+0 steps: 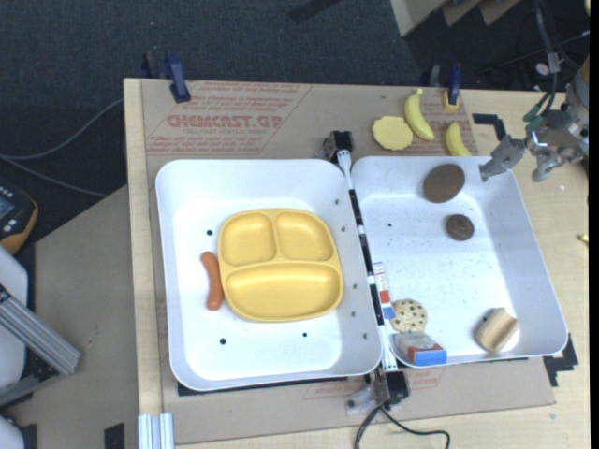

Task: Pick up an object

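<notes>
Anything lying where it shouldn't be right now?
Yes: two yellow toy bananas and a yellow scalloped chip-like piece lie on the cardboard bench top behind the right white bin, outside both bins.

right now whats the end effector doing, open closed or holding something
End effector: open, holding nothing, at the far right corner of the right bin, fingers spread above its rim.

Yellow divided plate [279,264] in left bin [178,251]

Grey metal claw [526,160] with 2 fingers.
</notes>
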Robot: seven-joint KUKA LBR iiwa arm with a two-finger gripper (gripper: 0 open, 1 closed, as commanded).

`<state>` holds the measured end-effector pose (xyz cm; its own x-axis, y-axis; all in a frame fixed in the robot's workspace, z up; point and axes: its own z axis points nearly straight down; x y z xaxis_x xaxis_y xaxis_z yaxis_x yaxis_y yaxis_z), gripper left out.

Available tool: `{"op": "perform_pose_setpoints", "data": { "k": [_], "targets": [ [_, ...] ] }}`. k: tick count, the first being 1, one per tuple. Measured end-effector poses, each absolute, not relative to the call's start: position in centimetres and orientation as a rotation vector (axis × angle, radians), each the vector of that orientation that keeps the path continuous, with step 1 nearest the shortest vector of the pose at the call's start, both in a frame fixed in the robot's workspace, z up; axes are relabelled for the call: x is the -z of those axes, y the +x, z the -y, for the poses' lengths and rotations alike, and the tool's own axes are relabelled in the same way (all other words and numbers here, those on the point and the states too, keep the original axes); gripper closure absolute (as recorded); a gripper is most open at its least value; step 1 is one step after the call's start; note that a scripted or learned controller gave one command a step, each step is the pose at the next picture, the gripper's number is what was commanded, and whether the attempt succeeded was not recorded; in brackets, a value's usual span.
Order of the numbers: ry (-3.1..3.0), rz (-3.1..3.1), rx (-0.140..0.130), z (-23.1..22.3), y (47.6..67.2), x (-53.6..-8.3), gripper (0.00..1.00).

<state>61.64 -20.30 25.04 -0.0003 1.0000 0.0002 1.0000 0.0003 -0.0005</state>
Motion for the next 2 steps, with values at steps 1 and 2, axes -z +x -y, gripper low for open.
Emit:
{"op": "perform_pose_setpoints", "data": {
  "k": [1, 2],
  "targets": [
    [-2.205, 2.211, 0.003, 21.3, 66.0, -8.4, 0.00],
    [-2.218, 2.214, -0.004, 19.7, 59.4, -8.4, 0.00]
  ]
}}
